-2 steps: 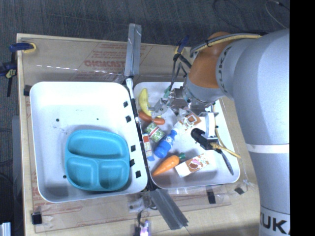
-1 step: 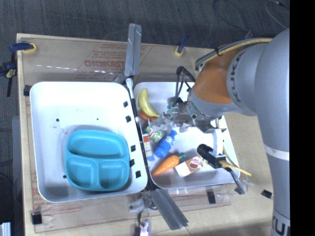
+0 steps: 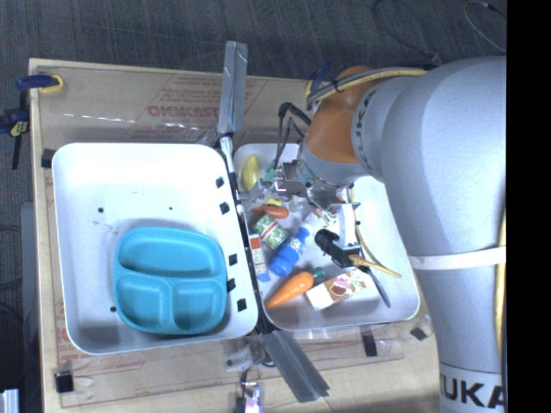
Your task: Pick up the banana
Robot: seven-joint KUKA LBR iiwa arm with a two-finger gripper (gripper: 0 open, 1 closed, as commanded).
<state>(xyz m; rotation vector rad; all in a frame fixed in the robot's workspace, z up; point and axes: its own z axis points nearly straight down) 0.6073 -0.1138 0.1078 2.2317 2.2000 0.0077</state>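
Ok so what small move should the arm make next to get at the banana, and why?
Probably shift the hand toward the far left corner of the right bin. The banana lies there against the divider, apart from the carrot and blue bottle, while the hand sits to its right over the clutter.

Crowded right bin [image 3: 392, 231]: carrot [image 3: 290, 288], blue bottle [image 3: 288, 253], carton [image 3: 341, 287] packed close below banana [image 3: 250, 173]. Hemmed against divider [image 3: 231, 175]. Left bin [image 3: 129, 188] roomy above blue tray [image 3: 172, 280].
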